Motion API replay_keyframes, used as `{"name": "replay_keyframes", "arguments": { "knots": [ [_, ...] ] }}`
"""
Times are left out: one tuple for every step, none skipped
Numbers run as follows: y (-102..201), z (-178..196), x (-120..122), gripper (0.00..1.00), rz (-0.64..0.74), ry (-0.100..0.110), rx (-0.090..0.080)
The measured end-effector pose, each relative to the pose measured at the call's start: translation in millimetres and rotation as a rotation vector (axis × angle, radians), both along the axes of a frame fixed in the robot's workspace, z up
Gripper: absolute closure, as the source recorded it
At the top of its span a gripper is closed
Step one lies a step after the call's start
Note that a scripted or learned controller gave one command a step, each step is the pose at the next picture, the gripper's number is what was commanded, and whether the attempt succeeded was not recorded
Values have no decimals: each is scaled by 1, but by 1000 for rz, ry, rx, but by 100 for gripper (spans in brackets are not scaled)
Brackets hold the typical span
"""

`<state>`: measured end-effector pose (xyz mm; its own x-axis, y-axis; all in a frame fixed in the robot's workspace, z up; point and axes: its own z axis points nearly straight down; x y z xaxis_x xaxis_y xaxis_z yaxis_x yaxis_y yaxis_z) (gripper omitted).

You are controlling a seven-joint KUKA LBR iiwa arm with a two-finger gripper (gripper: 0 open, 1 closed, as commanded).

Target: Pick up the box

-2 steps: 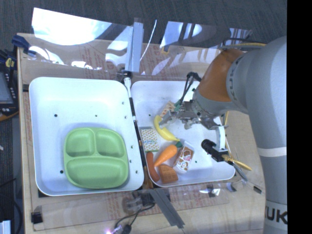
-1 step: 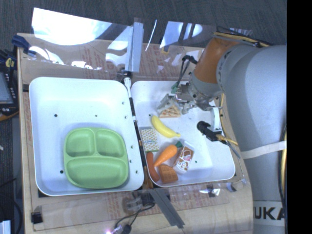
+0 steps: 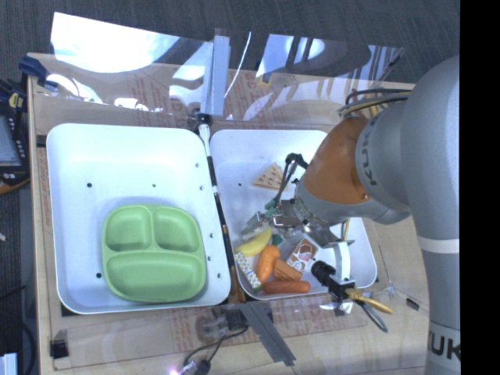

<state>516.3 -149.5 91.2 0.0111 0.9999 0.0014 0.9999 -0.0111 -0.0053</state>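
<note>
Your gripper (image 3: 283, 219) hangs low in the right bin (image 3: 234, 151), amid the toy food; you cannot tell its state. The box (image 3: 301, 253) lies just beside it, by the carrots (image 3: 275, 270).

White letters "KU" on the grey arm (image 3: 441, 348), the rest cut off

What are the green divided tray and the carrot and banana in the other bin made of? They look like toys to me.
Green tray: probably moulded plastic, matte; uniform colour, rounded compartments, soft sheen. Carrot and banana: likely plastic play food; flat even colours, smooth surfaces, though rubber can't be ruled out. Both white bins also look like smooth plastic.
</note>
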Motion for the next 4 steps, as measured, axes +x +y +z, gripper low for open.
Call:
{"name": "replay_keyframes", "arguments": {
  "knots": [
    [-26, 54, 42, 0, 23, -4, -1],
    [-58, 26, 109, 0, -64, -2, -2],
    [-39, 0, 43, 0, -154, 1, -2],
    [-50, 1, 131, 0, -1, -4, -1]
  ]
}}
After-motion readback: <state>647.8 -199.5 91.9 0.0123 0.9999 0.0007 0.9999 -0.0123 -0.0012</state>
